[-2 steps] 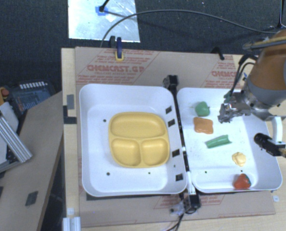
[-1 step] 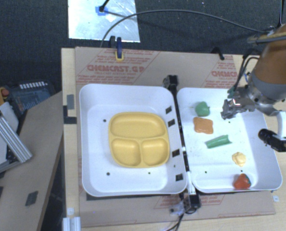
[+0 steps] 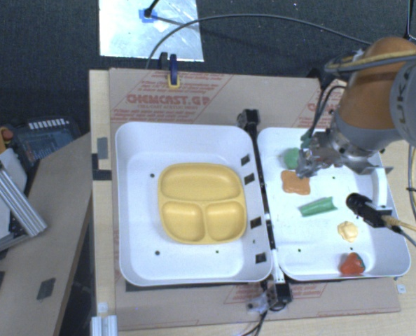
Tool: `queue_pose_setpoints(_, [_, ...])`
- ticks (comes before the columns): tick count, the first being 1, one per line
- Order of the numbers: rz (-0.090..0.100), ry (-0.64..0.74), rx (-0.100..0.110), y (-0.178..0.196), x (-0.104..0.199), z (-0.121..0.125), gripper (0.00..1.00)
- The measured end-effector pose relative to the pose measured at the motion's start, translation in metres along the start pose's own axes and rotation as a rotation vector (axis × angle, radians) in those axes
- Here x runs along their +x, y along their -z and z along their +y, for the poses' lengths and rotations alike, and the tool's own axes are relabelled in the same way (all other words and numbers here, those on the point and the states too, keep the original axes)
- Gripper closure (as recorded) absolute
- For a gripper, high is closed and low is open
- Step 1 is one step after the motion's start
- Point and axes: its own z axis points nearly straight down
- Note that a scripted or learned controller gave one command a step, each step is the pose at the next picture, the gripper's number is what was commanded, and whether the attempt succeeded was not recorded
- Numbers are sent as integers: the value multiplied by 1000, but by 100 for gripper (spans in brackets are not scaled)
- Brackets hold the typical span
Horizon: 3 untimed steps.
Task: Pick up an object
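Camera view is showing a brown cardboard sheet [image 3: 215, 96] lying under two shallow white bins set side by side. The left bin [image 3: 134, 187] is holding a yellow divided tray [image 3: 201, 201], which is lying flat near the bin's middle with its three compartments facing up. The right bin [image 3: 393, 254] is holding five small items. The grey arm [image 3: 376, 96] with its orange band is reaching in from the right and bending down over the far part of the right bin. The gripper [image 3: 307, 166] is hanging low at that bin's far left. Whether it is apart or together cannot be told at this angle, and nothing is seen clamped in it. A round green piece [image 3: 290, 158] is lying just beside the gripper on its left. An orange piece [image 3: 294, 183] is lying directly below the gripper tip; contact cannot be confirmed. A long green piece [image 3: 316, 206] is lying near the bin's middle. A pale yellow piece [image 3: 347, 230] is sitting nearer the front, and a red piece [image 3: 352, 263] is resting by the front wall.
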Motion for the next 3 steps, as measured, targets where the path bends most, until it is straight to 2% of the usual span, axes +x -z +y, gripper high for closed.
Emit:
queue_pose_setpoints(1, [0,0,0,10,48,-10,100])
queue_pose_setpoints(3, [0,0,2,17,140,-50,100])
